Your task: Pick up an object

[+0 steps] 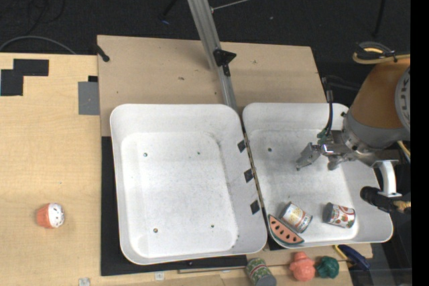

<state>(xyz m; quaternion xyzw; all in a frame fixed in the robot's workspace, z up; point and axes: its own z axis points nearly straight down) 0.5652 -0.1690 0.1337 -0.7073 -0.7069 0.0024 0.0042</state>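
A small orange-and-white toy (50,216) lies on the wooden bench (40,144).

- My pincer (320,156) hangs over the right bin (281,118), about at its middle.
- Nearer the camera than my pincer, two cans lie in that bin: one can (295,216) toward the left, the other can (338,215) to its right.
- A wedge-shaped piece (283,232) lies just beside the left can, against the bin's near edge.
- The left bin (134,118) sits to my pincer's left, touching the right one.
- A small round thing (50,216) lies far to the left, on the bench outside both bins.
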